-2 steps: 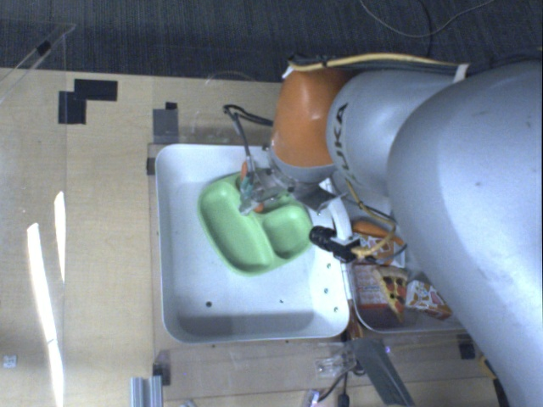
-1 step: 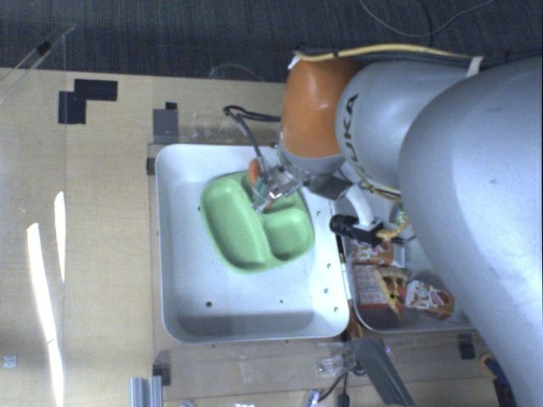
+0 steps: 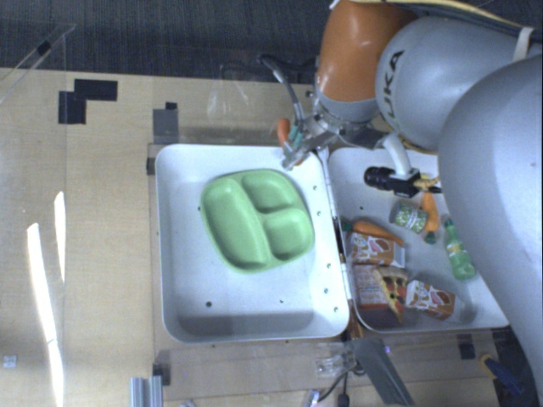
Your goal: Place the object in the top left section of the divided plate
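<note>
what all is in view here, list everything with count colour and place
left bin: 1, white, left on the bench
right bin: 1, white, beside the left bin
divided plate: 1, green, middle of left bin
carrot: 1, orange, right bin, near its left wall
packets: 3, red and white print, front of right bin
small jar: 1, green, middle of right bin
bottle: 1, green, right side of right bin
gripper: 1, metal, over left bin's back right corner
arm: 1, grey with orange band, from the right

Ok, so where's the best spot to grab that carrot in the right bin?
Probably its thicker middle, coming straight down from above. The carrot lies flat in the right bin with its long side running across, so the pincer would likely do best closing over its narrow width.
</note>
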`<state>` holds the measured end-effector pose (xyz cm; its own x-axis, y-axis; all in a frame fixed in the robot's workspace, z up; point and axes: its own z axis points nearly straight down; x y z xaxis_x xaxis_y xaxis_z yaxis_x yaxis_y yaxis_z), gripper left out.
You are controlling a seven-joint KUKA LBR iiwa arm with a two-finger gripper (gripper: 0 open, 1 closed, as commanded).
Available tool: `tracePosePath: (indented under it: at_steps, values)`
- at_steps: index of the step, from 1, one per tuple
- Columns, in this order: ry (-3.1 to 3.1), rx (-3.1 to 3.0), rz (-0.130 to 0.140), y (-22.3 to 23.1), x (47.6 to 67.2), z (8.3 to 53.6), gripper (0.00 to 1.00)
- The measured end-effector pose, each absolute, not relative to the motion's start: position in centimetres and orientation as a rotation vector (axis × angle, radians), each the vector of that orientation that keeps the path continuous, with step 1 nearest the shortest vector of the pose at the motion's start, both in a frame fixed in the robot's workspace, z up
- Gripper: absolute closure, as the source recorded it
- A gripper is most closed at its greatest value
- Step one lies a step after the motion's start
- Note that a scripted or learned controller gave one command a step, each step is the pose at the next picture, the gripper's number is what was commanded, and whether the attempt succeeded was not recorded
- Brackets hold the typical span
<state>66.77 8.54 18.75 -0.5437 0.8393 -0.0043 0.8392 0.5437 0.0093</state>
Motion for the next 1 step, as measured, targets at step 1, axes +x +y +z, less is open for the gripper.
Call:
tracePosePath:
  at_steps: [1]
  values:
    - [2.764, 1.479, 0.006, 2.38, 62.98, 18.63, 1.00]
